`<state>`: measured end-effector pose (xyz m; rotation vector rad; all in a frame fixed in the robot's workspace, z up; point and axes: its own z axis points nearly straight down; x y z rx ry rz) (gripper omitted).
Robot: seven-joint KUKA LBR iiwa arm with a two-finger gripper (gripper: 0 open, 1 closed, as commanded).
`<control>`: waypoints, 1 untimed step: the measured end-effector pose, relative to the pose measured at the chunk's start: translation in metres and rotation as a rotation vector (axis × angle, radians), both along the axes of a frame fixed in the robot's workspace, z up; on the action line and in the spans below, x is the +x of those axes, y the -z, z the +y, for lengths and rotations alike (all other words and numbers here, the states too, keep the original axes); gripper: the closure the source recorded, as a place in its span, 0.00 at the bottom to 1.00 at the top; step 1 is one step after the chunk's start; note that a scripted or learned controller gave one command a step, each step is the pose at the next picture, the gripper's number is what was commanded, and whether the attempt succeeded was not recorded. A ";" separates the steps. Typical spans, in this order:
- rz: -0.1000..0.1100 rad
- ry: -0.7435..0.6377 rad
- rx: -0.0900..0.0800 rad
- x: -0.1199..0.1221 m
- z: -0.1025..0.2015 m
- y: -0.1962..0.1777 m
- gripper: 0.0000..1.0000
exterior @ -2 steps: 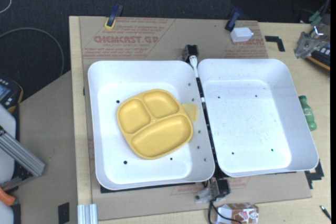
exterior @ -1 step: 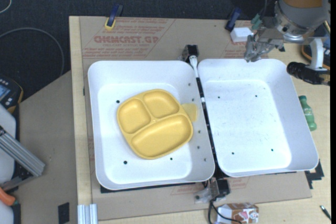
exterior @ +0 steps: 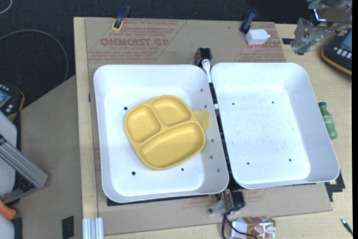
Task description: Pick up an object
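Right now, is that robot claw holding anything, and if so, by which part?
Nothing is held. The gripper hangs beyond the right bin's far corner, while the yellow divided plate lies untouched in the left bin.

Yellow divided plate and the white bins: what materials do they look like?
Yellow divided plate: looks like molded plastic, smooth semi-gloss, with soft highlights on the rounded compartment ridges. Left bin and right bin: probably thin formed plastic, matte white; rounded corners, thin lips, and faint speckling on the right one.
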<state>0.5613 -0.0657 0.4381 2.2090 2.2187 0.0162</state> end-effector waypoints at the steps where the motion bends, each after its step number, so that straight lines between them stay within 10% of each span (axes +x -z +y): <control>1: 0.021 0.005 0.002 -0.021 0.010 0.114 1.00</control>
